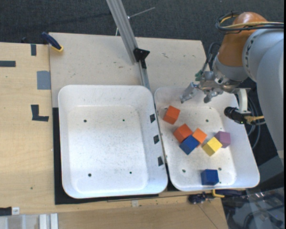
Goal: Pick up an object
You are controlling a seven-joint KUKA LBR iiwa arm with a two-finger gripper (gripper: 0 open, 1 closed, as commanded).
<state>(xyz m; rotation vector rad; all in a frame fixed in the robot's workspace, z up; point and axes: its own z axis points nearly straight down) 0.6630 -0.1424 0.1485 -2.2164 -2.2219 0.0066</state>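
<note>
Pale wooden bench top (19,128) w/ grey tape patches (43,80); dark speckled carpet floor (47,8) behind; slanted silver metal pole (121,20), poss. a camera mount.

So the arm (257,51) comes in from the right side, big grey body with that orange band sitting up top just above the wrist. The wrist bends down and to the left, with some cables looped around it. The gripper (196,97) hangs at the end, pointing down-left, its two fingers (186,97) spread apart with nothing between them. The tips look like they're hovering rather than touching anything, though that's hard to judge from above.
</note>
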